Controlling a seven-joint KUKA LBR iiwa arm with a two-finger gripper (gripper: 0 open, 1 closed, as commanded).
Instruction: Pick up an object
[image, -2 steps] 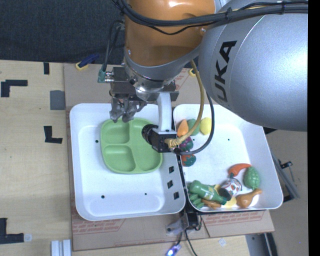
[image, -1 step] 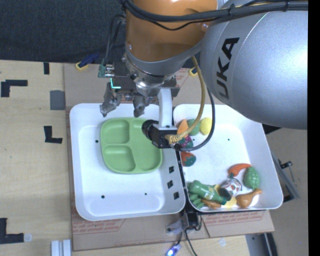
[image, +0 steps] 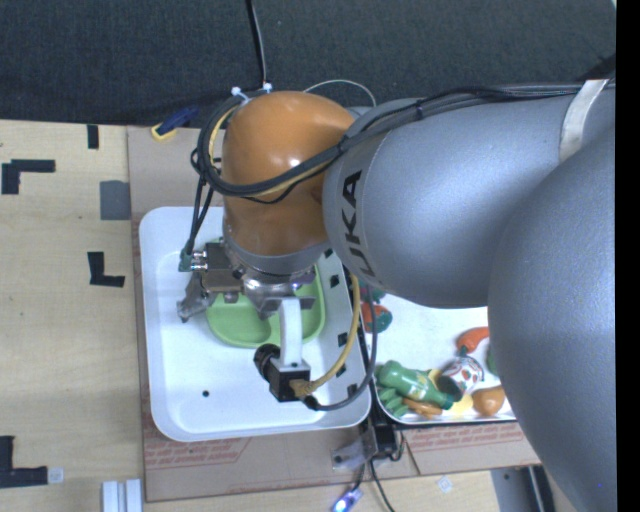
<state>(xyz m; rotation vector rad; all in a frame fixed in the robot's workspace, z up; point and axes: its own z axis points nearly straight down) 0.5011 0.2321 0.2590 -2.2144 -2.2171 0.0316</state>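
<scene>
A light green, bowl-like object (image: 228, 322) lies in the middle of the left white bin (image: 170, 395). The arm's orange band (image: 275, 170) and grey wrist hang straight over it and hide most of it. My gripper (image: 250, 305) is down at the green object, under the wrist, seen from above. A grey metal part (image: 192, 300) sticks out to the left of the wrist, beside the green rim. A white bracket with a black cable plug (image: 285, 375) hangs off the wrist's near side.
The right bin (image: 450, 418) holds a green toy (image: 402, 382), an orange-brown piece (image: 488, 401), a red-and-white item (image: 462, 374) and a red-orange piece (image: 376, 318). The big grey arm covers the rest of it. Brown bench with black marks lies left.
</scene>
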